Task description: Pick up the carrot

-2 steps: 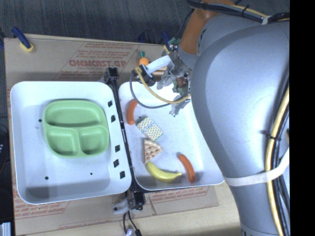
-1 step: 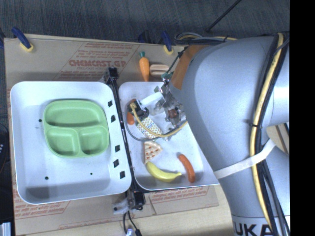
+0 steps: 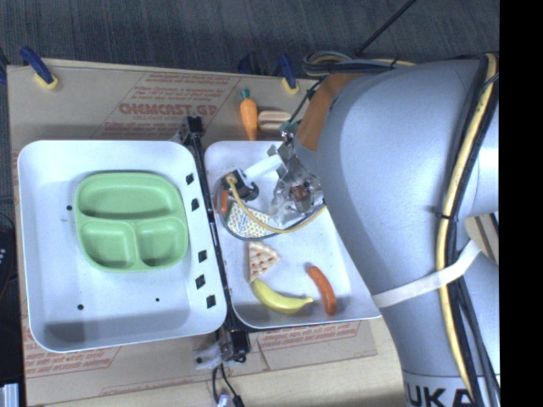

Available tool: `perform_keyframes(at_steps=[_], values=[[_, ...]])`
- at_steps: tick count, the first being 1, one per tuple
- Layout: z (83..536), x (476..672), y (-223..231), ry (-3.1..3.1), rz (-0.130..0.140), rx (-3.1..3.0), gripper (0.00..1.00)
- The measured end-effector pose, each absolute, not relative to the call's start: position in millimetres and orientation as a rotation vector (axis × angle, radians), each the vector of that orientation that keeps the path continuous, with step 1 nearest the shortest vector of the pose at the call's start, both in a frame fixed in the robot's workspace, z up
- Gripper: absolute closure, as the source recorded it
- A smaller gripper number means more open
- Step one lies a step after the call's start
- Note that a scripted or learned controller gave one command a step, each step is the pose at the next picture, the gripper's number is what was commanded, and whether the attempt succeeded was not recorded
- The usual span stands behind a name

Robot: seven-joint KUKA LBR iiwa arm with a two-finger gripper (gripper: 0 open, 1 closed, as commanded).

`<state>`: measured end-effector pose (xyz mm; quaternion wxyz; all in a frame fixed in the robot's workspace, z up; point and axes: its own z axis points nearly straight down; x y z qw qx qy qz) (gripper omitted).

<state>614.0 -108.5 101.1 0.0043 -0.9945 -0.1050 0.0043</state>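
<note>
Brown cardboard (image 3: 153, 100) underlies two white bins (image 3: 42, 227); carrot (image 3: 248, 117) lies outside them.

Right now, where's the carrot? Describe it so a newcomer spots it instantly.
Start at the right white bin and look just past its far rim, onto the brown cardboard. The carrot lies there, outside both bins. It is orange with a green top, unlike the reddish sausage and yellow banana inside the bin.
</note>
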Motion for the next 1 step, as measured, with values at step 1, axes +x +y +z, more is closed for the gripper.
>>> perform_keyframes(at_steps=[1], values=[[213.1, 607.6, -100.4, -0.745, 0.003, -3.049, 1.00]])
